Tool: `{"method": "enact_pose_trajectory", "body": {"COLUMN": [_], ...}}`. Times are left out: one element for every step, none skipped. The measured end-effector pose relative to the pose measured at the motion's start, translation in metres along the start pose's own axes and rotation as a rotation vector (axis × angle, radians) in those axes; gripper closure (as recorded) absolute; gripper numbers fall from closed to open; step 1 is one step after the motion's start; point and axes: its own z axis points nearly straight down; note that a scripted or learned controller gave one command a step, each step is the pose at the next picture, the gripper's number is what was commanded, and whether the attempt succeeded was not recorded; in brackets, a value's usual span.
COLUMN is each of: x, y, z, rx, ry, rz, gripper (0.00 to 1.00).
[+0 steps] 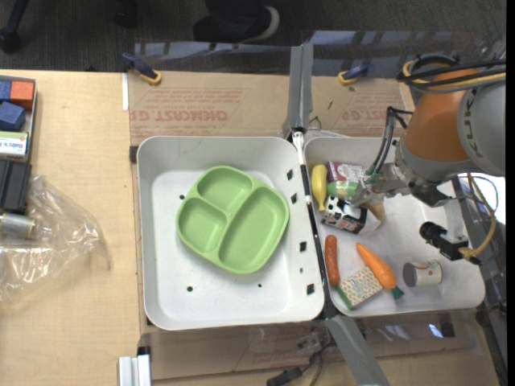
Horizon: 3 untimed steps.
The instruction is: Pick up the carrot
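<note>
Gripper (372, 190) is hovering in right bin (459, 300), above carrot (376, 265) lying lower centre; finger state cannot be told.

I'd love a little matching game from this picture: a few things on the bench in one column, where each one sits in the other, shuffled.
Things:
1. green divided plate
2. carrot
3. banana
4. clear plastic bag

Places:
A. right bin, near its front edge
B. on the wooden bench, left of both bins
C. middle of the left bin
D. right bin, by the wall shared with the left bin

Pairs: 1-C, 2-A, 3-D, 4-B
</note>
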Motion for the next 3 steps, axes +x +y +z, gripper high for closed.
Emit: {"method": "enact_pose_trajectory", "body": {"x": [-0.026, 0.006, -0.002], "y": [0.027, 0.082, 0.079], "z": [0.024, -0.069, -0.053], "rx": [0.067, 0.029, 0.034], "ry": [0.021, 0.003, -0.002], "rz": [-0.050, 0.073, 0.451], "gripper": [1.00, 1.00, 1.00]}}
